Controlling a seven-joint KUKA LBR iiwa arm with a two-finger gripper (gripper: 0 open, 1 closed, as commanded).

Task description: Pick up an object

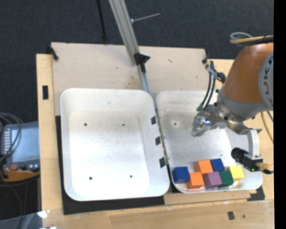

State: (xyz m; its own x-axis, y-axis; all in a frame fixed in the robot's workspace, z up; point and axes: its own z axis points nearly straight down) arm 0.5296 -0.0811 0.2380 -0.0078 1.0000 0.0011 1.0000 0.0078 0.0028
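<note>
1. Wooden desk (45, 128), with a pale board over its far part, carries two shallow white bins side by side.
2. Left bin (109, 97) shows a speckled white floor.
3. Right bin (181, 99) holds all the coloured blocks, clustered in its near corner.
4. Grey arm with orange band (245, 75) enters from the right and hangs over the right bin.
5. End effector (200, 126) sits above the bin's middle floor, well apart from the blocks; whether it is open or closed cannot be told, and no block is seen in it.
6. Blocks, back row: orange block (204, 166), blue block (217, 164), yellow block (236, 171).
7. Blocks, front row: a second blue block (180, 174), a second orange block (196, 179), purple block (212, 179), green block (226, 177). Neighbours touch or sit just beside one another.
</note>
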